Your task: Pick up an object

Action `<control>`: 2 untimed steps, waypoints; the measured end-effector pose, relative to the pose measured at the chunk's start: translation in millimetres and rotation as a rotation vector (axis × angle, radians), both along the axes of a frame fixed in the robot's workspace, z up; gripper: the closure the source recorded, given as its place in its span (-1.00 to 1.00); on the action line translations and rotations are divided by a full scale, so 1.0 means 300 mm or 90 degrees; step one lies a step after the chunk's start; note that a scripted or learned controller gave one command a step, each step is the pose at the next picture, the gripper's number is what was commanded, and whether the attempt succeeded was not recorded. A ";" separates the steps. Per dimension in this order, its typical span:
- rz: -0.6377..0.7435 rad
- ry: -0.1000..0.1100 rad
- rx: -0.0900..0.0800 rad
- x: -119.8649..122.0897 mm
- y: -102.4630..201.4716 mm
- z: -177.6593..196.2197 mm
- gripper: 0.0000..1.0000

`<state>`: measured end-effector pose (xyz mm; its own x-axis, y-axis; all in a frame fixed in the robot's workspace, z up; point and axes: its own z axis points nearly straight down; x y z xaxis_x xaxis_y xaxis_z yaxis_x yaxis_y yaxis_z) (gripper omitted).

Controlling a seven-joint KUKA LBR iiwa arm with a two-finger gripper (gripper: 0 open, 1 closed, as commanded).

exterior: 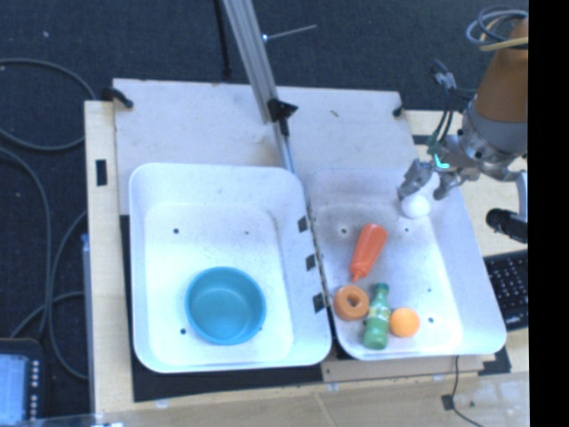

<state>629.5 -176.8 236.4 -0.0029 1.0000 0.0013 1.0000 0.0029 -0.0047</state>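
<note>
I see the gripper [429, 183] at the far edge of the right bin [462, 265], its fingers closed around a white ball [415, 206]. Lower in that bin lie an orange carrot [368, 249], a ring doughnut [352, 302], a green bottle [377, 317] and an orange ball [404, 322]. The left bin [169, 203] holds a blue bowl [226, 305]. Both bins rest on a pale wooden bench [102, 265]; around it I make out dark carpet [53, 25] with cables [36, 194], and a metal pole [249, 43] slanting overhead.

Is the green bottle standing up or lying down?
Lying down. The green bottle rests on its side in the right bin, between the orange ring and orange ball.
</note>
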 end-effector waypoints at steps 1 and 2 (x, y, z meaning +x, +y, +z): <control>0.000 -0.005 -0.001 0.005 0.000 0.014 -1.00; -0.003 0.000 -0.002 -0.027 -0.004 -0.181 -1.00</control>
